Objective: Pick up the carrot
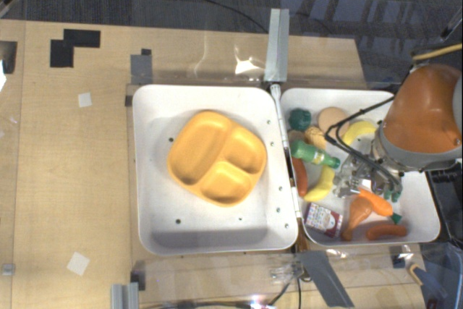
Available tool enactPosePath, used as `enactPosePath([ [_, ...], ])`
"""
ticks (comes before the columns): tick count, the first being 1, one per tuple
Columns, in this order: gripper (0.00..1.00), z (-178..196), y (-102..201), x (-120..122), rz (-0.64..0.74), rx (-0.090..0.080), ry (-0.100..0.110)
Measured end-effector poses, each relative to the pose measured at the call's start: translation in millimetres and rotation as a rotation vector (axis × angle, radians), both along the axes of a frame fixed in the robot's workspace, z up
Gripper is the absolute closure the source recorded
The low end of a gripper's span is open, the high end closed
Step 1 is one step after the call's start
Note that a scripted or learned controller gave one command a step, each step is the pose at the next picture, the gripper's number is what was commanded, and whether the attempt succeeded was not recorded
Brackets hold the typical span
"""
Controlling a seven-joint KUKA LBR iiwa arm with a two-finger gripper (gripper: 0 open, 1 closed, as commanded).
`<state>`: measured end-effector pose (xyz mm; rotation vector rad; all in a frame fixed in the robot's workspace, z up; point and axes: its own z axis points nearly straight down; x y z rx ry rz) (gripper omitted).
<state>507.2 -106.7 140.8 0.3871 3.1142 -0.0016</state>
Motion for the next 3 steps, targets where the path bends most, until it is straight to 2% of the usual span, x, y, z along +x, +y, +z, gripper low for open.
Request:
enactPosePath([
  [1, 1.0, 126, 35, 10, -0.036, 0.001, -0.017],
  [2, 0.0, 122, 34, 8, -0.038, 0.001, -0.009],
  [3, 0.0, -20, -24, -11, -0.019, 0.003, 0.01],
])
